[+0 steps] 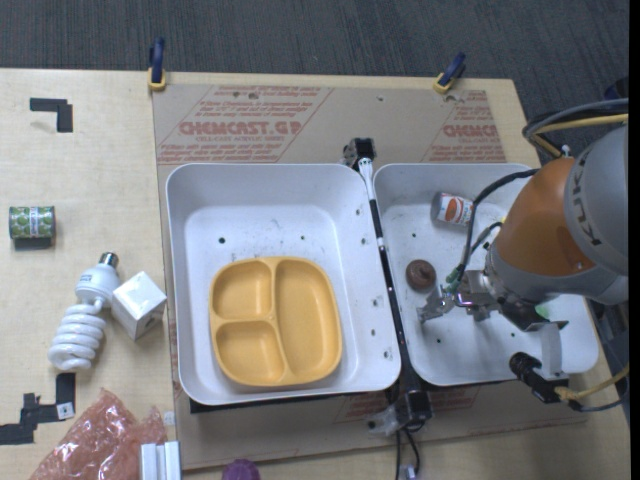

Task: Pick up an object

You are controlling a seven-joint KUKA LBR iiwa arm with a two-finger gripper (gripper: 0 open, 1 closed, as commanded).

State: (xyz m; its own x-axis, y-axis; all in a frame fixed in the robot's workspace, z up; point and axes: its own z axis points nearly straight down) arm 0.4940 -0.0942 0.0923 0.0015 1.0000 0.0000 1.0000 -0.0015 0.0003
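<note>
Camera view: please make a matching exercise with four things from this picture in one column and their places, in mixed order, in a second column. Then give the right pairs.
Things:
1. yellow divided plate
2. brown round object
3. spiral light bulb
4. small can with orange label

Places:
A. on the bench, left of both bins
B. in the left bin
C. at the far edge of the right bin
D. in the right bin, near its left wall, beside the claw

Pairs: 1-B, 2-D, 3-A, 4-C
</note>
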